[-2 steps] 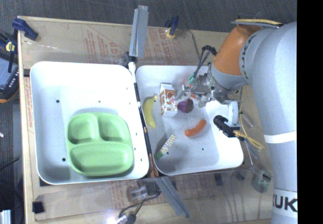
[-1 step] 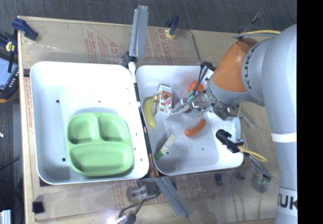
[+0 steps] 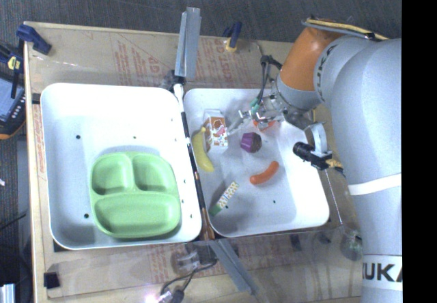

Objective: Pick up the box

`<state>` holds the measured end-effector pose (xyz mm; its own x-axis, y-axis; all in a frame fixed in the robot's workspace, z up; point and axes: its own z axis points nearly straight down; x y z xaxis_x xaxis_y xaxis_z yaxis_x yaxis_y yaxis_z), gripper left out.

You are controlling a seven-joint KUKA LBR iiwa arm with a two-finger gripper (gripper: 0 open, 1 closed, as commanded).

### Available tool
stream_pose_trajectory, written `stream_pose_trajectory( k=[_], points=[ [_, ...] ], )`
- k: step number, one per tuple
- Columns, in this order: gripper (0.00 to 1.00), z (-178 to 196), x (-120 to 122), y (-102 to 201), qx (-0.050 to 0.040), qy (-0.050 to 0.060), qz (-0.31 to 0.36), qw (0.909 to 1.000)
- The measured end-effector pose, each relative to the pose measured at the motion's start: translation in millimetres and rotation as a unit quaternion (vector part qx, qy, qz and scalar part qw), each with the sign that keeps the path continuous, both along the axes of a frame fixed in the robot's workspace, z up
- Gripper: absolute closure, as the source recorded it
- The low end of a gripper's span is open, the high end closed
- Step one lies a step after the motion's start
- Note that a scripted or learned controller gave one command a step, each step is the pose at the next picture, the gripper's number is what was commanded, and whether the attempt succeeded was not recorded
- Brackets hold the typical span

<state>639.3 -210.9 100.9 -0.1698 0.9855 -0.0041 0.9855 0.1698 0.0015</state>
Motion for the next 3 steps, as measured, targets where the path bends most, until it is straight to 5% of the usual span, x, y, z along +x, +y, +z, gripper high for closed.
stream_pose_trajectory(
  k=[1, 2, 3],
  points=[
    [1.00, 12, 2, 2, 0.0000, -0.003, 0.003, 1.0000],
    [0.00, 12, 2, 2, 0.0000, -0.003, 0.003, 1.0000],
    [0.00, -8, 18, 1, 0.0019, 0.001, -0.018, 0.9998]
  ],
)
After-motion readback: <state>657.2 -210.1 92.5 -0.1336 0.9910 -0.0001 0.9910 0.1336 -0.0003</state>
